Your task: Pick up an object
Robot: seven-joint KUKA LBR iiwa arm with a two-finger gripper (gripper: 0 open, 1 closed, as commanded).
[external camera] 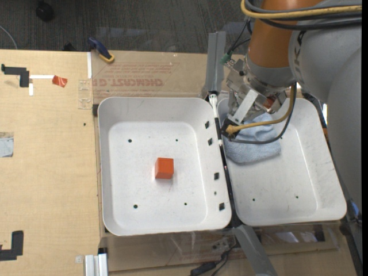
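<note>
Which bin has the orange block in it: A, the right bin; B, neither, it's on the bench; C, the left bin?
C: the orange block sits on the floor of the left bin, while the right bin holds a bluish cloth.

Two bins sit side by side on the bench, the left bin (pixel 115 171) touching the right bin (pixel 310 183) along a shared edge. A block (pixel 164 168) lies in the left bin, near its middle. In the right bin, a cloth (pixel 253 145) lies at the far corner beside that edge, with the gripper (pixel 247 111) directly over it, perhaps touching.
</note>
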